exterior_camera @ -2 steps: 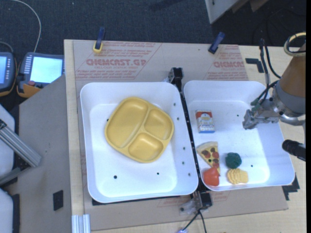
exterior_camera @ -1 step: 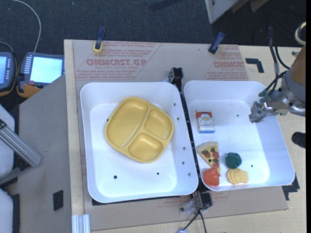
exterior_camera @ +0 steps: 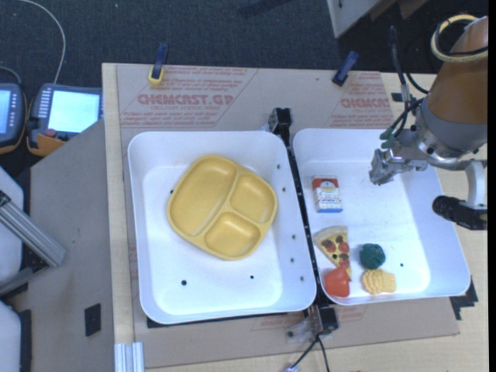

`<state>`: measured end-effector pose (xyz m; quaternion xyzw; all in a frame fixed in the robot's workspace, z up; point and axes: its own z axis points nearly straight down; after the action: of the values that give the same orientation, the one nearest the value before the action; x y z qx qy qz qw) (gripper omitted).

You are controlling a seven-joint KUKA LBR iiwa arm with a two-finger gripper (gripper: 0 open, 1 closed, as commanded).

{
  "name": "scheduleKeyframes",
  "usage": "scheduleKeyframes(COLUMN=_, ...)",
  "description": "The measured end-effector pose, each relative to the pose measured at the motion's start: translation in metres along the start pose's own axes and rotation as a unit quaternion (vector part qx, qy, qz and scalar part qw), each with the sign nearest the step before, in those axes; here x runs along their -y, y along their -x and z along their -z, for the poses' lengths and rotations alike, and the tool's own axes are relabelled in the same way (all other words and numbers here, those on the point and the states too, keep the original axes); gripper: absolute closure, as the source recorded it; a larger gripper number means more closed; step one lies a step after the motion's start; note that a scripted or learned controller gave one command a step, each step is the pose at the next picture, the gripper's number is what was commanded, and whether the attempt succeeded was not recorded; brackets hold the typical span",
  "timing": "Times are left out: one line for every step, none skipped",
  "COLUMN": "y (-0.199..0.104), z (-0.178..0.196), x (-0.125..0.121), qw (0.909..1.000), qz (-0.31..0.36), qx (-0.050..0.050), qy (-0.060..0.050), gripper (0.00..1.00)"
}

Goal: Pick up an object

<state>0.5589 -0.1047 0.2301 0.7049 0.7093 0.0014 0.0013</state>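
Toy food is lying in the right bin, all of it nearer the camera than my gripper, which is hanging over the bin's far half with nothing in its grip (whether it is spread or pressed together I cannot tell from up here). Nearest to it, I am seeing one small red-and-white carton, just off to its left and apart from it. Well below that, four pieces are clustering by the near left corner: one pizza slice, one red tomato-like piece touching the slice's tip, one dark green piece and one yellow ridged piece just beneath it. One yellow divided plate, with three compartments, is sitting in the left bin.
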Motion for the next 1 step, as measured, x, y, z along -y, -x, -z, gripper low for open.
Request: scheduleKeyframes(y=-0.0541, z=-0.0067, x=-0.0206, qw=1.0, qz=-0.001, qx=0.0, qy=0.0, gripper=1.0)
